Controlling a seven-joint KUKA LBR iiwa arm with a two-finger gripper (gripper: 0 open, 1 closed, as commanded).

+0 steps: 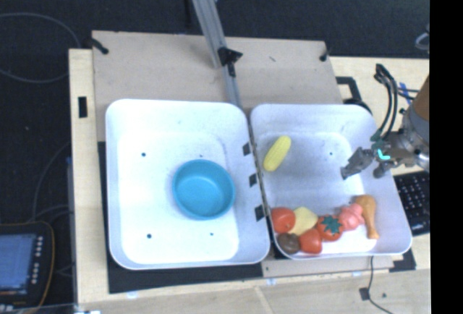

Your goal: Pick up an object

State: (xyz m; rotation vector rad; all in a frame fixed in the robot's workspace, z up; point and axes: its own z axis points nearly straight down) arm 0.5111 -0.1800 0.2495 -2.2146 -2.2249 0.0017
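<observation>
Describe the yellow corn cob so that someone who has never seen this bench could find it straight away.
Of the two white bins, take the right bin, the one the gripper hangs over. Near that bin's left wall, in its upper half, lies the corn cob. It is yellow, oblong and tilted, and it lies alone, apart from the pile of toy food along the bin's lower edge.

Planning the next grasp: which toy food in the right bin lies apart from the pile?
The yellow corn cob. It lies alone near the right bin's left wall, while the other toy foods cluster along the near edge.
</observation>
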